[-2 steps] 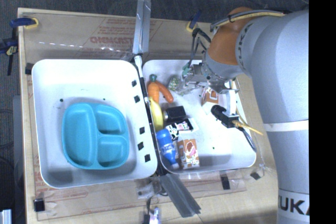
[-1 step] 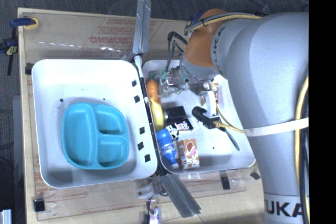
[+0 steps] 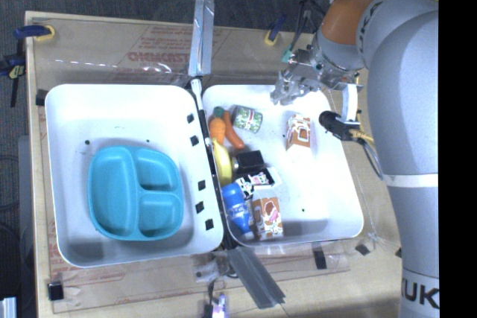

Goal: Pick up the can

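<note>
Nearest me, a blue bottle [image 3: 238, 210] lies in the right bin [image 3: 339, 194]. Farther back, the can [image 3: 247, 118] lies on its side at about ten o'clock in that bin. Beyond it, toward one o'clock, the gripper [image 3: 287, 91] hovers; its fingers seem slightly spread, holding nothing.

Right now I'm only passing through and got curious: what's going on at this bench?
A grey robot arm reaches in toward the right bin. Its gripper sits at that bin's far edge and holds nothing visible. The can lies on its side just left of it, beside a carrot and a banana. A small carton lies below the gripper. The left bin holds a blue divided tray.
</note>
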`<act>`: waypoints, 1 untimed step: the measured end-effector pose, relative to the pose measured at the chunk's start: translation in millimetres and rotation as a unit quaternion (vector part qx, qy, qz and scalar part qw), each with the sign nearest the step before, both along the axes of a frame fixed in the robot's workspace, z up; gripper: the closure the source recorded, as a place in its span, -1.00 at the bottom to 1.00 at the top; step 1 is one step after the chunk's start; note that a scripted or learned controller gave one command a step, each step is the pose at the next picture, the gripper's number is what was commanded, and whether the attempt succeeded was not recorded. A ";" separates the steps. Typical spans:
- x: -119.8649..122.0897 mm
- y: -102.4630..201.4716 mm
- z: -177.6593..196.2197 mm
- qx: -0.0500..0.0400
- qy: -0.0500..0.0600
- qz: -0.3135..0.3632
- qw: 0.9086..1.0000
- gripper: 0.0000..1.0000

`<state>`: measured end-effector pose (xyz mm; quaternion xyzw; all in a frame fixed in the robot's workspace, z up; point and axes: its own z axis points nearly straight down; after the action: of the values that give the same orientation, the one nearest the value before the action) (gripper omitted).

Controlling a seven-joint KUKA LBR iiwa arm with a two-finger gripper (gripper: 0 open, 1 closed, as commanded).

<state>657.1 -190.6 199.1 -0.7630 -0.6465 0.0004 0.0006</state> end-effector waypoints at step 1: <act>0.2 1.2 -0.5 0.000 0.001 0.001 1.000 -1.00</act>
<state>657.2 -189.4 198.7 -0.7623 -0.6473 0.0008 0.0012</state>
